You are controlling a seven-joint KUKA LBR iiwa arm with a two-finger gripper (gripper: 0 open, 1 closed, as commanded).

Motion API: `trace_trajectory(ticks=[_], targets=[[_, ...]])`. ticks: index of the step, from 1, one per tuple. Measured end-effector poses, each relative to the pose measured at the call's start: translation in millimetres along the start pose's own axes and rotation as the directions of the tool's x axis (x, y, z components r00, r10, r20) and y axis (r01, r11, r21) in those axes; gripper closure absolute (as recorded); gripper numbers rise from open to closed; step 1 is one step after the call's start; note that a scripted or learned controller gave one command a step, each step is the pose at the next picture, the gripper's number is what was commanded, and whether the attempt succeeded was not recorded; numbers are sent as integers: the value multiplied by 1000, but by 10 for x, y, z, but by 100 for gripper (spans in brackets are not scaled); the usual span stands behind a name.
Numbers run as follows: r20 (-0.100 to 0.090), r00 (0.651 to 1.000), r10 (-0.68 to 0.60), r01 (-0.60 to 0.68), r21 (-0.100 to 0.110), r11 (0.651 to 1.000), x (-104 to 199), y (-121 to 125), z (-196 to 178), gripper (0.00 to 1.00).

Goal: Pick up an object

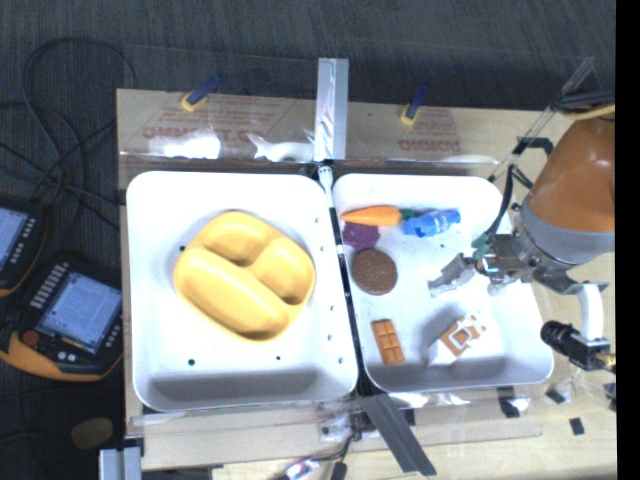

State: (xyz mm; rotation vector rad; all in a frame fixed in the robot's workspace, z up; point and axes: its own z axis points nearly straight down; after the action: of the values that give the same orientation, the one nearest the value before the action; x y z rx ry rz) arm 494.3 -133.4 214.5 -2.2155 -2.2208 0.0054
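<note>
From the overhead camera view, the arm (575, 193) is reaching in from the right and hanging its gripper (450, 276) over the right bin (520, 363), jaws looking spread apart with nothing between them, though the metal is blurring against the white floor. The nearest candidate, a small white-and-orange block (461, 336), is lying just below the jaws, toward the bin's near wall, tilted diagonally with no clear long axis. The brown disc (375, 270) is sitting to the left. The carrot (370, 214) and the blue bottle (431, 221) are lying lengthwise left to right along the far wall.
</note>
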Motion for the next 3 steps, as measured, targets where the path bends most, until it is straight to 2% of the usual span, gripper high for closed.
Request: trace_trajectory(ticks=[1, 2, 3], targets=[[3, 971, -238, 238, -8, 971, 381, 331, 1240, 0], [3, 971, -238, 238, -9, 971, 378, 342, 1153, 100], [3, 971, -238, 238, -8, 971, 377, 342, 1154, 0]])
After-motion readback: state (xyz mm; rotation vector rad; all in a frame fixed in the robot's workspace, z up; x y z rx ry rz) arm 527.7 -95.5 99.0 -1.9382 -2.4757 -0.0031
